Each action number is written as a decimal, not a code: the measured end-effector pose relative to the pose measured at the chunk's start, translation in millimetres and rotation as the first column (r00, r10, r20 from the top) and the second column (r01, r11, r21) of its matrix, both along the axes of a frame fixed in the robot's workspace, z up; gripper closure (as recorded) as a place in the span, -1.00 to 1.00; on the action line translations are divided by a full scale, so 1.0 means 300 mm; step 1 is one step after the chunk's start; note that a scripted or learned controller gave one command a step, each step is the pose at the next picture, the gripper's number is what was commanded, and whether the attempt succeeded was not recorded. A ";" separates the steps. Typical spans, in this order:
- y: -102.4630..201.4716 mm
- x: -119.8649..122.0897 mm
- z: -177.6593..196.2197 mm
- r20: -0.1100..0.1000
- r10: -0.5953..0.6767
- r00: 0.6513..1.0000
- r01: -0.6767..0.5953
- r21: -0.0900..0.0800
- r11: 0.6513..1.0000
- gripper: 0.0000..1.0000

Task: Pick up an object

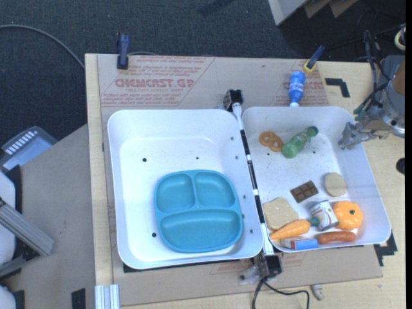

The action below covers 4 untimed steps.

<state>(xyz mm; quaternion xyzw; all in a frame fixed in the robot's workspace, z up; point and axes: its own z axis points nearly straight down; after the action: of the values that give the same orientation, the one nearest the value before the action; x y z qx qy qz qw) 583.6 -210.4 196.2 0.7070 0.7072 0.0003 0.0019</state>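
Note:
The right bin [367, 166] holds several toy foods. A pretzel [271, 140] and a green bottle [298, 142] lie toward its far side. A brown chocolate square [304, 190] and a round beige biscuit [335, 184] sit mid-bin. At the near end are a bread slice [279, 212], a carrot [290, 229], a small can [323, 214], an orange pepper [348, 215] and a red sausage [335, 237]. My gripper [352, 136] hangs over the bin's far right rim, right of the green bottle, with nothing seen in it.
A blue divided plate [198, 209] lies in the left bin [129, 140]. A blue-and-white clamp [295, 86] sits behind the right bin, and a black clip [233, 98] joins the bins at the back. Cables hang by the arm at far right.

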 end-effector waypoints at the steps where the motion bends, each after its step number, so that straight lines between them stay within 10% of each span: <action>1: 0.001 -0.094 -0.035 -0.004 -0.001 1.000 0.001 0.002 1.000 1.00; 2: 0.252 -0.145 -0.055 -0.004 0.001 1.000 -0.001 0.004 1.000 1.00; 3: 0.250 -0.145 -0.055 -0.004 0.000 1.000 0.000 0.003 1.000 -1.00; 4: 0.268 -0.197 -0.373 -0.003 -0.001 1.000 0.001 0.002 1.000 -1.00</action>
<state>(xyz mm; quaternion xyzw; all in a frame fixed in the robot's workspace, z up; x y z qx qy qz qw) 524.5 -129.9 84.3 0.7072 0.7070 -0.0001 -0.0001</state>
